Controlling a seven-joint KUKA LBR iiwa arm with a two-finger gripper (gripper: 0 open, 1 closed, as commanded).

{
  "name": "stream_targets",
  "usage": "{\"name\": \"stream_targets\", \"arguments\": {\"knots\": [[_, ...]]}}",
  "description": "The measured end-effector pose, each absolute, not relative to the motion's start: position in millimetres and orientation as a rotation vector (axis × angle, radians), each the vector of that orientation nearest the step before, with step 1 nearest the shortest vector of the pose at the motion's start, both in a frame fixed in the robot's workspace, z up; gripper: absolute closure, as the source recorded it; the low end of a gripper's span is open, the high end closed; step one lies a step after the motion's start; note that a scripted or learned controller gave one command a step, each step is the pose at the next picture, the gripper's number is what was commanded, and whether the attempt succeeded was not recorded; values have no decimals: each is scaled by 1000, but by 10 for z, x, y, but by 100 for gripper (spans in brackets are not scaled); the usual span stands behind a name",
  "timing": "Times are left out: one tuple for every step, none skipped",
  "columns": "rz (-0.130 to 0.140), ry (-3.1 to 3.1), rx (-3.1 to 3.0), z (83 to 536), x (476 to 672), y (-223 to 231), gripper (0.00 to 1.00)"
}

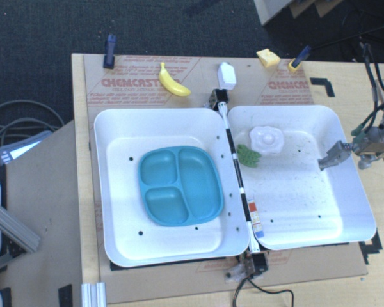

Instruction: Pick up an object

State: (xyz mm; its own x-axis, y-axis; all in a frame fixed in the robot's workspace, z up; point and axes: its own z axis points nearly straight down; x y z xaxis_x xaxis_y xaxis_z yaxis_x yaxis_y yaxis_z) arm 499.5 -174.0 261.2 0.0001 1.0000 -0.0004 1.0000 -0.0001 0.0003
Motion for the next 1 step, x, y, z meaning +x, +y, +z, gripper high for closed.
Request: {"name": "stream_targets", "arguments": {"knots": [[-1,2225,2222,1834,5485,-1125,0]]}}
